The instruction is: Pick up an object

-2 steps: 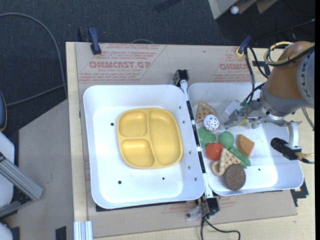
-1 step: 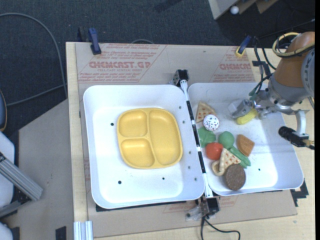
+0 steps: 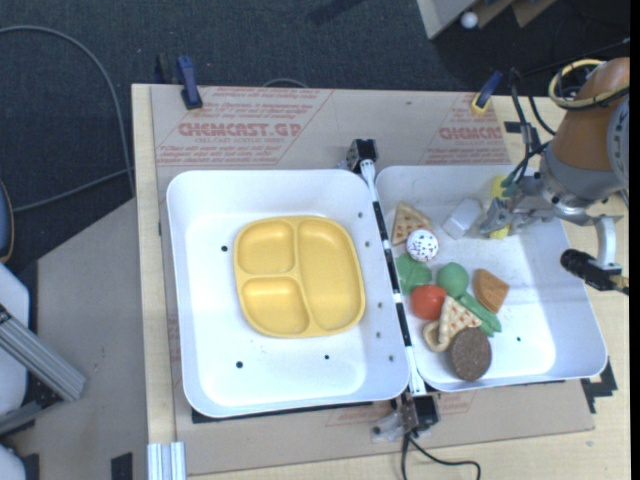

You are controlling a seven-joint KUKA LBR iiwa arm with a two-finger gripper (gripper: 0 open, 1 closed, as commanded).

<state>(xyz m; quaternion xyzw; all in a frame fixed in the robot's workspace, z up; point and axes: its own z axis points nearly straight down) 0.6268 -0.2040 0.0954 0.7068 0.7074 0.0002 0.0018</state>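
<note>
Two bins: left bin and right bin, side by side on the bench, walls touching down the middle.
One plate: yellow, three compartments, plate flat in the left bin with nothing on it; probably a drop-off spot.
Toy food: about nine pieces, all in the right bin, crowded against its left wall, so the pick has to happen there.
Count by kind: two pizza slices; one dotted ball; green pieces, two or three, hard to separate; one tomato; one brown wedge; one dark cookie.
Odd one out: pale grey block, apart from the pile, near the far wall.
Gripper: gripper low in the right bin, just beside the block; grip state cannot be told, nothing seen held.
Likely target: block, being closest and clear of neighbours.
</note>
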